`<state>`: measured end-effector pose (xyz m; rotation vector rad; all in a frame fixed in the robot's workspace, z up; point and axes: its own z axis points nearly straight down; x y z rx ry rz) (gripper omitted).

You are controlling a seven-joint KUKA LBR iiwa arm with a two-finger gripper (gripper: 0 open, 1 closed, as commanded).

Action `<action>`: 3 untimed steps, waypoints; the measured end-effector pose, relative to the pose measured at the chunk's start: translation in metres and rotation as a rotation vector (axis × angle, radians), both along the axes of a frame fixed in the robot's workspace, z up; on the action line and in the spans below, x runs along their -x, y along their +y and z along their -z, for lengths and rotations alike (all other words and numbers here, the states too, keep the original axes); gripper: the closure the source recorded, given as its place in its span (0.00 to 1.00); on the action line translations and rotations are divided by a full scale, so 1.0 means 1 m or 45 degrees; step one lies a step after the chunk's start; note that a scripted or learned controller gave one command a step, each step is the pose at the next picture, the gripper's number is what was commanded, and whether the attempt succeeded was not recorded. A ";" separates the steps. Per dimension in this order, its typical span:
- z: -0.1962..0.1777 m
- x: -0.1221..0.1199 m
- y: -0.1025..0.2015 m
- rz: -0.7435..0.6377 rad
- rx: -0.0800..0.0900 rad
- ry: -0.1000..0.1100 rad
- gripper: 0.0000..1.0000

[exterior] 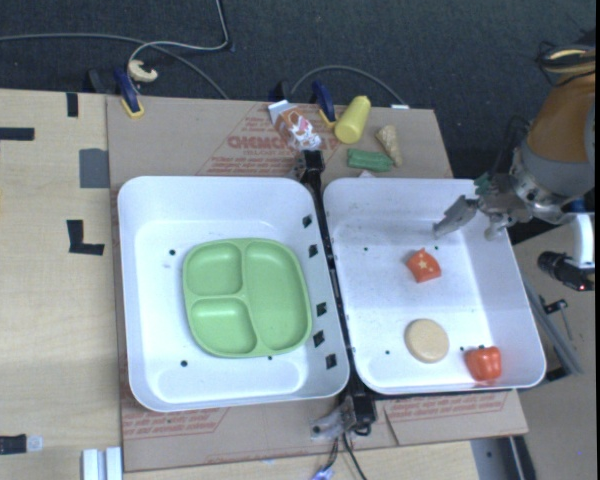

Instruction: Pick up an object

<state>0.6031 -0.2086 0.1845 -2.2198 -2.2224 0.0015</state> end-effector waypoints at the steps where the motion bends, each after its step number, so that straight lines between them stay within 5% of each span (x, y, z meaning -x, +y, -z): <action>1: 0.098 0.013 0.041 0.000 0.001 -0.004 0.00; 2: 0.087 0.012 0.039 0.000 0.006 -0.009 1.00; 3: 0.061 -0.035 0.098 -0.002 -0.001 -0.002 1.00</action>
